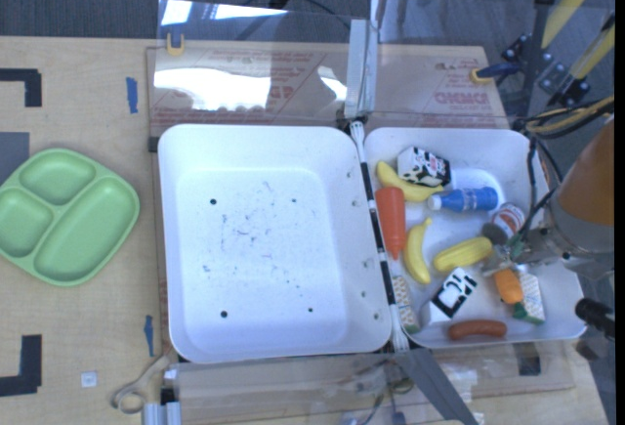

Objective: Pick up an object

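The right bin [518,148] holds several toys. At its back lies a black-and-white cow [424,166], with a blue and white bottle [467,200] just in front of it. An orange carrot [392,218] runs along the left wall, with a yellow banana [418,252] and a yellow piece [462,252] to its right. Nearer the front are a black-and-white box [455,293], a brown sausage [476,328] and a small orange toy [508,286]. My gripper [512,252] is low in the bin's right part, just above the orange toy and beside a small can [506,218].
The left bin [195,159] stands next to the right one. A green divided plate [66,215] lies on the bench at far left. Clear panels rise behind both bins. The arm's orange band [598,181] is at the right edge.
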Available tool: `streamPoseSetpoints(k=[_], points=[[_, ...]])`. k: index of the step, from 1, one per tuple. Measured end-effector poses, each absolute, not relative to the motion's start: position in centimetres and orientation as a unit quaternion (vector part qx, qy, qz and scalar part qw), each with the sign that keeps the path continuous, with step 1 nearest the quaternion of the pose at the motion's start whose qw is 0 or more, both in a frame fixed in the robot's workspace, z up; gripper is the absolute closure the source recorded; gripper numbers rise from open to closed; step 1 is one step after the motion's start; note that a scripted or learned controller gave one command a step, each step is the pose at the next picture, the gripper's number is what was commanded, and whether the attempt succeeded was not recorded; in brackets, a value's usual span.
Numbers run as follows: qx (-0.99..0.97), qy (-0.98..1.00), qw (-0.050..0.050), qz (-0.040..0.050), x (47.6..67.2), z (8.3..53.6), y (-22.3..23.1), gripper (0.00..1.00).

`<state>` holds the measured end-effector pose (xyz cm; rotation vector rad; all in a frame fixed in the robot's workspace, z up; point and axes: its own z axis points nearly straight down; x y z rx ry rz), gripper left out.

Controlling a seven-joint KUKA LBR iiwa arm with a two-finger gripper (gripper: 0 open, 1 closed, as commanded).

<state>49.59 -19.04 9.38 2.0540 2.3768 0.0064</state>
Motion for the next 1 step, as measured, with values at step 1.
streamPoseSetpoints(k=[1], points=[[0.655, 0.756, -0.002, -0.0011, 50.44, 21.57, -13.95, 1.0]])
